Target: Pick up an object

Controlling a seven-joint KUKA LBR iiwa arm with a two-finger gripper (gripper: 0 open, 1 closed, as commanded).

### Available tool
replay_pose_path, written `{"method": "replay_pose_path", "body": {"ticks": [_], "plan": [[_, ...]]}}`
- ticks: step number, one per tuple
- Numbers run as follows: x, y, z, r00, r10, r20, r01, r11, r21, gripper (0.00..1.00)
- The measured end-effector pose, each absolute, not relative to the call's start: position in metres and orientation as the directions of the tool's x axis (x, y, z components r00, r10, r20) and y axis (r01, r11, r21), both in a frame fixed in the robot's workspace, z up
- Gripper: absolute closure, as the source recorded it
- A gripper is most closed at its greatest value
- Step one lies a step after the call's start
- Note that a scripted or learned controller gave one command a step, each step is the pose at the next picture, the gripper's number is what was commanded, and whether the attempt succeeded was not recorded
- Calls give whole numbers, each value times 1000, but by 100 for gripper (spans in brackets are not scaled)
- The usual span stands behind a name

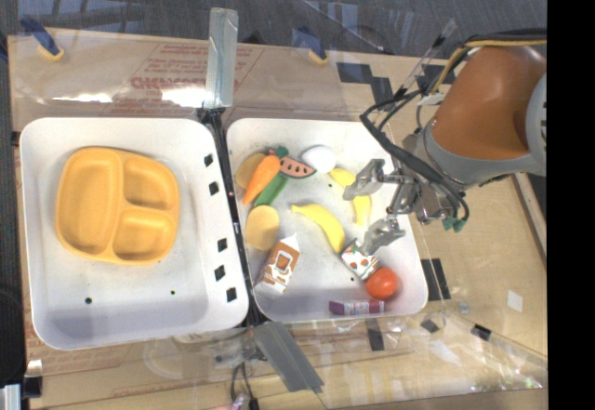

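Observation:
The right bin point(279, 304) holds several toy foods: a carrot point(263, 176), a watermelon slice point(296, 166), a white egg point(318, 157), a banana point(322, 224), a yellow piece point(361, 209), a yellow round piece point(262, 228), a small carton point(279, 267), a red tomato point(382, 284), a small red-and-white box point(357, 260) and a purple bar point(355, 308). My gripper point(374, 205) hangs over the bin's right side, open, one finger point(367, 178) near the yellow piece, the other point(383, 232) just above the red-and-white box. Nothing sits between the fingers.
The left bin point(56, 306) holds a yellow divided plate point(116, 205). A black divider point(228, 213) runs between the bins. The arm's orange band point(488, 106) and dark cables point(400, 120) hang over the right bin's right rim.

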State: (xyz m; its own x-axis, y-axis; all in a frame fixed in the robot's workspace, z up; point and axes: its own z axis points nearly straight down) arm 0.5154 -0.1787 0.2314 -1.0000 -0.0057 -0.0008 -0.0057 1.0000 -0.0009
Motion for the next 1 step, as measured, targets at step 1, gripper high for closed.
{"method": "replay_pose_path", "body": {"ticks": [1], "plan": [[487, -166, 115, -999, -34, 9, -34, 999, 4, 0]]}}
